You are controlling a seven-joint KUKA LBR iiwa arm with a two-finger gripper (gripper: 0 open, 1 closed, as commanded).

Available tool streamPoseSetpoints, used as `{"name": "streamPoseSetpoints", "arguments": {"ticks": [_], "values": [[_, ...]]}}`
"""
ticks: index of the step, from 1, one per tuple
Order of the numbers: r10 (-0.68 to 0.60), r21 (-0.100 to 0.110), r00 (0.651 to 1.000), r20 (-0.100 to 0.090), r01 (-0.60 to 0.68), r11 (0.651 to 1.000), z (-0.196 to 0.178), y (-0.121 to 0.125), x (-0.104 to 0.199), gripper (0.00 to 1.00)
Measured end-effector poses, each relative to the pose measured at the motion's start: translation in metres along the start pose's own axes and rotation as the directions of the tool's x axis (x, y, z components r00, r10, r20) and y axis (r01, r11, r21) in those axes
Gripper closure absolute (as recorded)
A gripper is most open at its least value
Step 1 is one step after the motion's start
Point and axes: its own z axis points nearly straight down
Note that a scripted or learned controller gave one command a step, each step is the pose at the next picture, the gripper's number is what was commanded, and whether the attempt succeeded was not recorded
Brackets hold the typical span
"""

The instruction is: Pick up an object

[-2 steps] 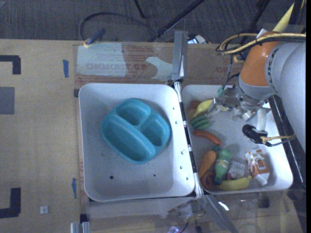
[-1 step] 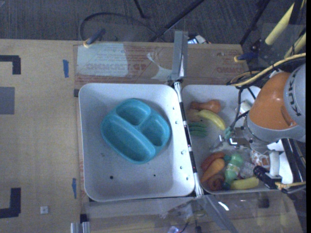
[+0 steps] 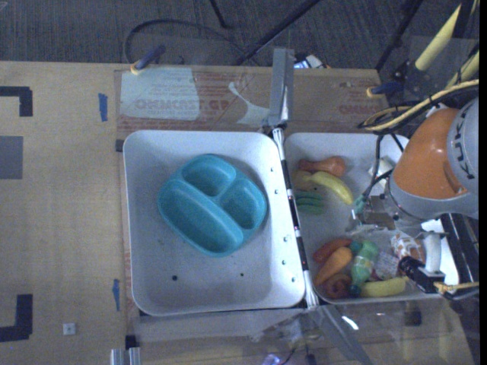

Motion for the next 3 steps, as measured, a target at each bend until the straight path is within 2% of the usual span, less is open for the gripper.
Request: {"name": "streamPoseSetpoints", "arguments": {"ticks": [1,2,3], "values": [[-0.083,0.006,0.997,0.0,0.083,0.997,-0.021,0.021,-0.045,1.0],[0.103,0.006,0.995,0.002,-0.103,0.995,0.01,0.121,-0.017,1.0],[0.302,0.008,0.953,0.003,-0.302,0.953,-0.087,0.134,0.039,1.0]]}}
